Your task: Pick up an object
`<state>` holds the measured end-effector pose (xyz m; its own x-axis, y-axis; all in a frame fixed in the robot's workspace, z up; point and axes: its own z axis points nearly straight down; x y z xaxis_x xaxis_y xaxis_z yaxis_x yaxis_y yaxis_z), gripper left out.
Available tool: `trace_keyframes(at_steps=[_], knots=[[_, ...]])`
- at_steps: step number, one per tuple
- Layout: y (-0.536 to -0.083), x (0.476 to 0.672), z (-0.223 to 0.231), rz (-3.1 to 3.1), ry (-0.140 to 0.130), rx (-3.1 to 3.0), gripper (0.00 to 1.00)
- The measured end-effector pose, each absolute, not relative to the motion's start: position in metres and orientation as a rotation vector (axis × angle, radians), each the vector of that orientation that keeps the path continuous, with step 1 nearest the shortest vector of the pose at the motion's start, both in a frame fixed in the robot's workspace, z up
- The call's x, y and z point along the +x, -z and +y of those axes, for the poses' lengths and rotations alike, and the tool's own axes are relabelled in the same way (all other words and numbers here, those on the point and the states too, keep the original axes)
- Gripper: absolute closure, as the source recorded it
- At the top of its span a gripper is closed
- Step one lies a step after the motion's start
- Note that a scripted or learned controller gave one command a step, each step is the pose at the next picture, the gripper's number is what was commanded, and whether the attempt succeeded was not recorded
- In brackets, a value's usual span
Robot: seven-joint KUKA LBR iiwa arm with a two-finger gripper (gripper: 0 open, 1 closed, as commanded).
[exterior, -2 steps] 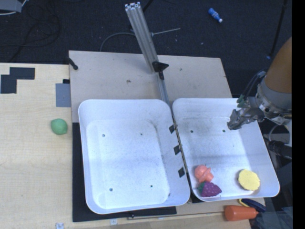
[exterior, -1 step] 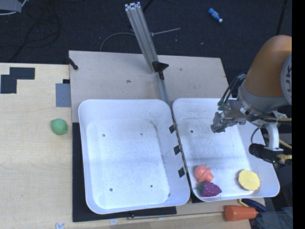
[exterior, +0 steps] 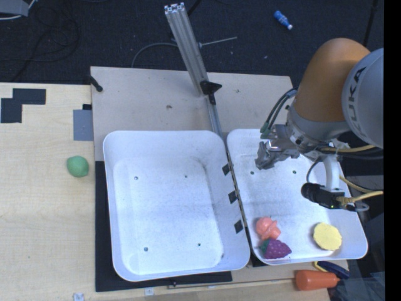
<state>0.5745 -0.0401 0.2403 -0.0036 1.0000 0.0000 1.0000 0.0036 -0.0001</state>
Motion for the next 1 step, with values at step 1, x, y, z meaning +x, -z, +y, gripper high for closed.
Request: trace_keyframes(at_steps=[1], knots=[[-0.2312,0.5816,0.0069,-2.224,0.0,-2.217,1.0]])
